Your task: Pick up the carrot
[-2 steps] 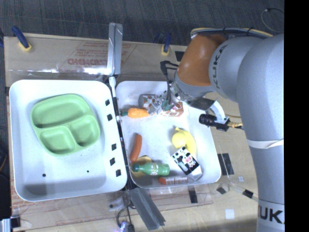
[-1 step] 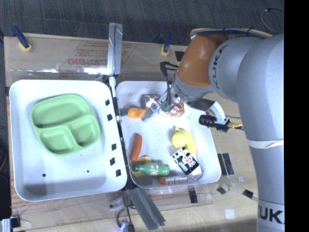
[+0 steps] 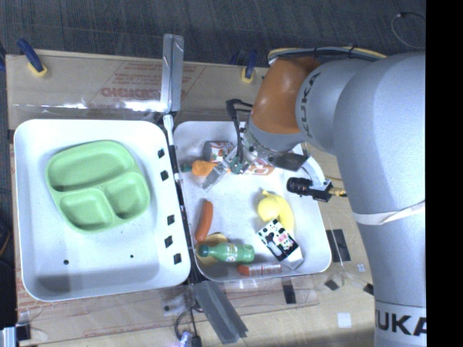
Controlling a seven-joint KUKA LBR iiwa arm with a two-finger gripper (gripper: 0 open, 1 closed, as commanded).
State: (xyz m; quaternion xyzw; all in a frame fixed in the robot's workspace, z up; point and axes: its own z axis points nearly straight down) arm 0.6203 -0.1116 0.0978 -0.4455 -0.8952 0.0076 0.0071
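Observation:
The carrot [image 3: 202, 168] is a short orange piece with a green tip pointing left. It lies on the floor of the right bin [image 3: 312, 231], in the upper left part near the divider wall. My gripper [image 3: 219, 166] has come down from the right and sits right against the carrot's right end. The wrist and its orange band [image 3: 278, 103] hang over the bin's far edge and hide what lies beneath them.
Also in the right bin are a red sausage [image 3: 205, 220], a green bottle [image 3: 228, 251], a yellow fruit [image 3: 275, 207], a black-and-white carton [image 3: 279, 241] and a red marker [image 3: 259, 269]. The left bin [image 3: 43, 266] holds a green divided plate [image 3: 98, 184].

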